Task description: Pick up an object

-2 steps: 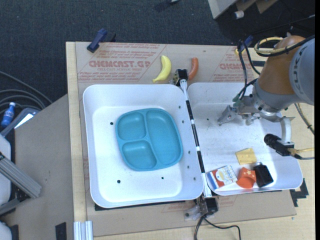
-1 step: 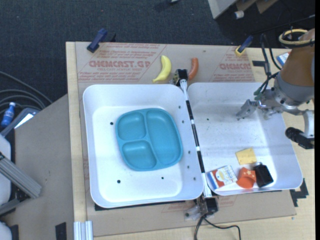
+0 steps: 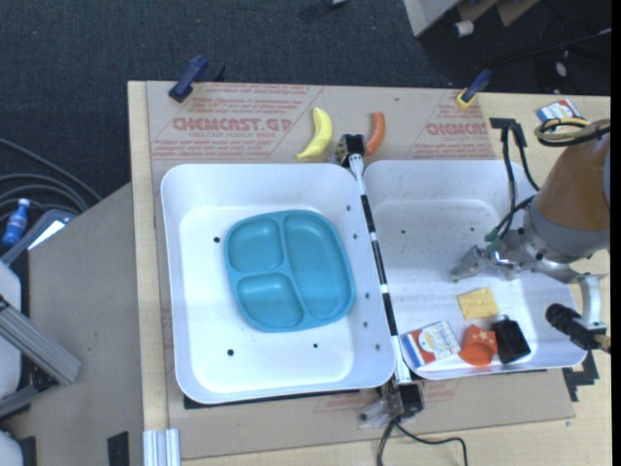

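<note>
At the near edge of the right bin [image 3: 427,187], four small things were seen close together: a white packet with red and blue print [image 3: 430,343], an orange-red rounded object [image 3: 475,346] touching its right side, and a black block [image 3: 511,341] just beside that. A little farther in, a square tan slice, cheese-like, [image 3: 476,304] lay flat on the bin floor, apart from the three. The gripper [image 3: 473,262] was held low over the bin floor, just beyond the tan slice, its metal fingers [image 3: 464,266] pointing left; nothing was seen between them, and how far apart they stood could not be told. The grey arm with its orange band [image 3: 574,197] reached in from the right. In the left bin [image 3: 184,289], a blue divided plate [image 3: 289,269] with three compartments lay near the middle. Beyond both bins, on the brown board [image 3: 243,124], a toy banana [image 3: 316,134] and an orange sausage-shaped object [image 3: 375,132] were set near each other.
</note>
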Action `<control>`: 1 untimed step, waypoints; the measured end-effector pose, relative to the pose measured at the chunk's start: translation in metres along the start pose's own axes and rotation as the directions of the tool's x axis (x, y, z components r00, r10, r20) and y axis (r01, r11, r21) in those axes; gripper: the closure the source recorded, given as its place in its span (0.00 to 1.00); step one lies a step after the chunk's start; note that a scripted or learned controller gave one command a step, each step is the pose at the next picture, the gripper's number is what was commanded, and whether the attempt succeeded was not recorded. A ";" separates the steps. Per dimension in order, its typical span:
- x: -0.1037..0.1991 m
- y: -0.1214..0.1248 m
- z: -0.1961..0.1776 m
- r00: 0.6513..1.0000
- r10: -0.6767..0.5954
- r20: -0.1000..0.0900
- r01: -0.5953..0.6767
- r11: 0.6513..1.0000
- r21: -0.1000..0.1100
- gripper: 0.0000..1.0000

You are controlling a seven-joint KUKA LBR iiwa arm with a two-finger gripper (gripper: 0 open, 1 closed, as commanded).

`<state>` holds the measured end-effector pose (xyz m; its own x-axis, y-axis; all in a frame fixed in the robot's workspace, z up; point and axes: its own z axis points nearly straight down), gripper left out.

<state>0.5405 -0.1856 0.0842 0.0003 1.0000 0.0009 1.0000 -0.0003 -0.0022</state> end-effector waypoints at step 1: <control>0.000 0.001 -0.010 1.000 0.001 0.001 -0.001 1.000 -0.003 1.00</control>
<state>0.5413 -0.1857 0.0944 0.0014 1.0000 0.0002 1.0000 -0.0014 0.0008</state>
